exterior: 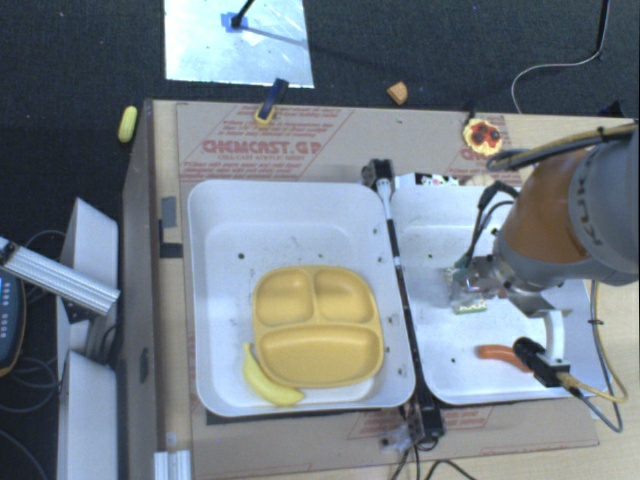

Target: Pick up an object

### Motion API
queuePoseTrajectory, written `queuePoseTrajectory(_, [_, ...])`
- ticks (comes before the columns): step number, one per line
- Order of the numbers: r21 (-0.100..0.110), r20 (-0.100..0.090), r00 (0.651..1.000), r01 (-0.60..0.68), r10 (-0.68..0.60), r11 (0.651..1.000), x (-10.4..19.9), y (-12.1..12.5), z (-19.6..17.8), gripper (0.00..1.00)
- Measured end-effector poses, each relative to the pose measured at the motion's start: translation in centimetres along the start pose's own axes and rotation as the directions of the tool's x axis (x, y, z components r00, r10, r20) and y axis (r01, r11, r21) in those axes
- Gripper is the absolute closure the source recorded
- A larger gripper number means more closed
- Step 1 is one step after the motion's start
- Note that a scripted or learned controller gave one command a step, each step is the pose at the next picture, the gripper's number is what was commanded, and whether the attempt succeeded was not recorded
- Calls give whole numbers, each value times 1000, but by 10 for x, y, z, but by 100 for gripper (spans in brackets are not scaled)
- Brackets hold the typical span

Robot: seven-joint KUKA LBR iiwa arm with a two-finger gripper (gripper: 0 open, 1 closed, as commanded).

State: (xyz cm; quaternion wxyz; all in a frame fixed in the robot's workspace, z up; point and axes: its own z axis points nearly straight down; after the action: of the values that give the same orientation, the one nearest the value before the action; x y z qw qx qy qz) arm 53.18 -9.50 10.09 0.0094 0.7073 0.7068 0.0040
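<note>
In the right bin my gripper hangs low over the bin floor, near the middle. A small pale greenish thing shows right under the gripper; whether it is held is unclear. An orange carrot-like piece lies on the floor of the right bin, a little nearer the front than the gripper. The left bin holds a yellow divided plate with a yellow banana against its front left edge.
A round red and yellow toy rests on the bench behind the right bin. A small tan piece and a yellow piece lie off the bench at the back. The divider separates the bins.
</note>
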Motion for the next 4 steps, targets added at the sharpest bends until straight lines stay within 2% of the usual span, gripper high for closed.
queuePoseTrajectory(1, [14,-6,1000,1,-1,1000,-52,4,-87,100])
queuePoseTrajectory(2, [11,-8,1000,5,-5,1000,-1,17,5,100])
queuePoseTrajectory(3, [15,-6,1000,1,-1,1000,-49,6,-73,100])
queuePoseTrajectory(4, [18,-8,1000,4,-4,1000,-15,19,-57,100])
